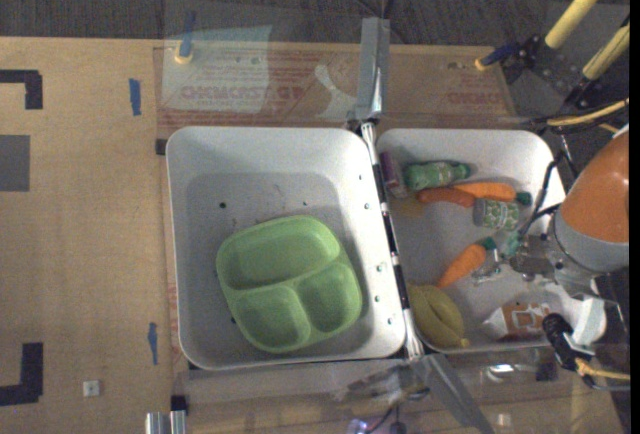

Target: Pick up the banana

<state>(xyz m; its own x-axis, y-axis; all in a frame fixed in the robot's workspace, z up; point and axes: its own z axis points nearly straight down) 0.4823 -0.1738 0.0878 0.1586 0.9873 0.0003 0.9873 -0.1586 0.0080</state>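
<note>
The banana (438, 314), yellow with a green tinge, lies in the front left corner of the right bin (540, 150), against the divider wall. My gripper (503, 265) hangs low over the bin's right-middle part, up and to the right of the banana and apart from it. It is next to the leafy end of a small carrot (460, 267). The grey arm with its orange band (603, 197) comes in from the right edge.
The right bin also holds a green bottle (435, 173), a long carrot (470, 193), a green can (497, 213) and an orange-and-white packet (520, 318). A green divided plate (288, 282) lies in the left bin (200, 172).
</note>
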